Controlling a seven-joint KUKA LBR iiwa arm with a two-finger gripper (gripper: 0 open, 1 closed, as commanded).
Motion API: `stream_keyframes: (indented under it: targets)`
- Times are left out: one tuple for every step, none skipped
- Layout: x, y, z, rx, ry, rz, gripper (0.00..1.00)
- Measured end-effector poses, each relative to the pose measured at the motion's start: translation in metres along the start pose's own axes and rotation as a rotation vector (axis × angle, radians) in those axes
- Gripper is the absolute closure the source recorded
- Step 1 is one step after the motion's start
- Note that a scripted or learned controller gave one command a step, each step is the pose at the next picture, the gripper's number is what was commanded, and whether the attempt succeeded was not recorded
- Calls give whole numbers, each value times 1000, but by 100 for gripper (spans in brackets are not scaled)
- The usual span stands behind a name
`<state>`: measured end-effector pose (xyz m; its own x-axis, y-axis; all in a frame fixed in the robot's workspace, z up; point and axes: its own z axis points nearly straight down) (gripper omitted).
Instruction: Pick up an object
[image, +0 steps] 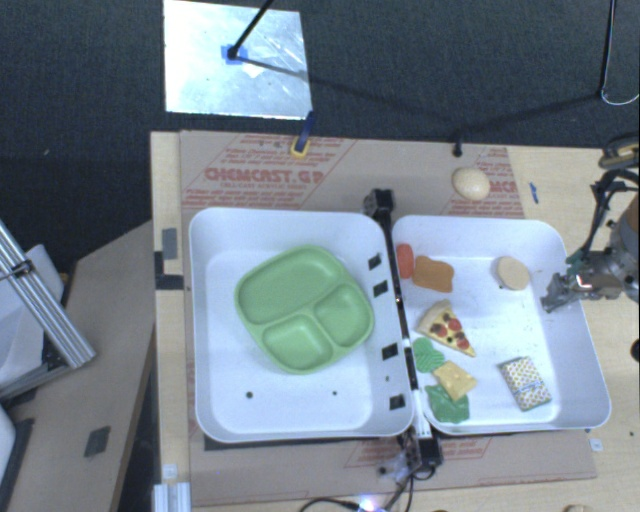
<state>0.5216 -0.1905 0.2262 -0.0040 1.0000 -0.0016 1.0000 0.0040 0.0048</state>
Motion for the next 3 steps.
stream_keyframes:
  targets:
    - [60, 10, 6, 3, 4, -6, 100]
    - [117, 28, -4, 2, 4, -7, 100]
    - [172, 34, 6, 4, 4, -6, 100]
